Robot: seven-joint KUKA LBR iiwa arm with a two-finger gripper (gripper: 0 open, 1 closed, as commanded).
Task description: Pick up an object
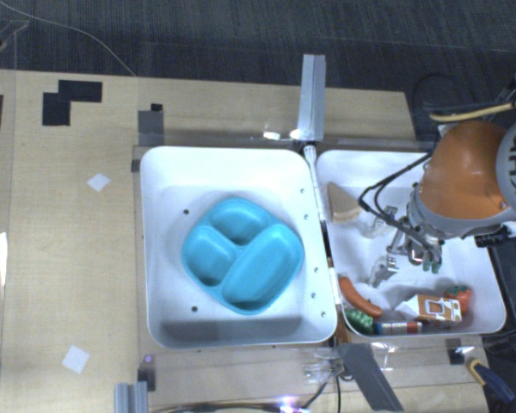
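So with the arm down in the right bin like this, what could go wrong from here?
The claw hangs over bare bin floor, above the orange sausage-shaped item, so closing here would likely grab nothing. The items are bunched along the right bin's near wall, so a descent there might knock the wall or catch two things at once.

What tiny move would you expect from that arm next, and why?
Probably a short drop straight down and slightly toward the near wall. The gripper hangs in the right bin with nothing visibly between its fingers, and the closest thing is the orange sausage-shaped toy just below it in this view. The other small items lie farther along that wall, so the toy looks like the easiest target.
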